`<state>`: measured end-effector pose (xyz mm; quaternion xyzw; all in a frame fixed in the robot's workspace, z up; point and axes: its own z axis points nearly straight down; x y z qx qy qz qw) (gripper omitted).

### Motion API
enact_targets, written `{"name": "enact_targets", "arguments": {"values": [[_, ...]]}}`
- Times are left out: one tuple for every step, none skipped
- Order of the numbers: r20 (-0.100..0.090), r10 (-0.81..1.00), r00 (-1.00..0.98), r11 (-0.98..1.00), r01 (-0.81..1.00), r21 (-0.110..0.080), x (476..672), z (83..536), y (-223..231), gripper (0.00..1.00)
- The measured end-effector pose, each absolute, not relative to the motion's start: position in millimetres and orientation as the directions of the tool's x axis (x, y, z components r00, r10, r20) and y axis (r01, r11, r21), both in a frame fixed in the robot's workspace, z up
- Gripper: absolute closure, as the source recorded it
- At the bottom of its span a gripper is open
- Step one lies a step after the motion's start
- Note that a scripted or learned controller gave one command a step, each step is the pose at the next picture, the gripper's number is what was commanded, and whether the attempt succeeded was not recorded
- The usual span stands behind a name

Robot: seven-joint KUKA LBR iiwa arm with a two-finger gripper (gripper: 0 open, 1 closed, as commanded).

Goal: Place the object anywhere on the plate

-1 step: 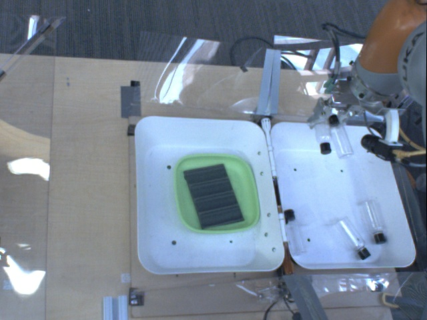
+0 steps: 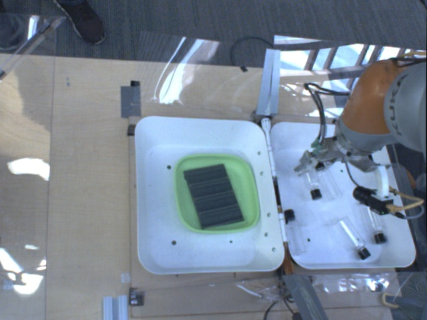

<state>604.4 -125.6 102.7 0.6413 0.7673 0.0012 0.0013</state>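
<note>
Green square plastic plate point(image 2: 250, 192) sits well apart from claw point(image 2: 312, 165); claw state indeterminate; small clear tubes point(image 2: 353, 239) may slip.

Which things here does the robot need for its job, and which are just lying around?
For the job:
green plate
dark ridged block, already on the plate
claw

Just lying around:
small clear tubes in the right bin
left bin
shoe on the carpet
</note>
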Motion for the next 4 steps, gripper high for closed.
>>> {"name": "enact_targets", "arguments": {"values": [[-0.001, 0.990, -0.139, 0.139, 0.990, 0.008, 571.4, 186.5, -49.5, 1.00], [0.000, 0.965, -0.264, 0.264, 0.965, 0.004, 566.6, 184.7, 3.2, 1.00], [0.000, 0.965, -0.263, 0.263, 0.965, 0.005, 566.7, 184.9, 2.6, 0.00], [-0.001, 0.968, -0.251, 0.251, 0.968, 0.005, 543.4, 185.0, -10.2, 0.00]]}}
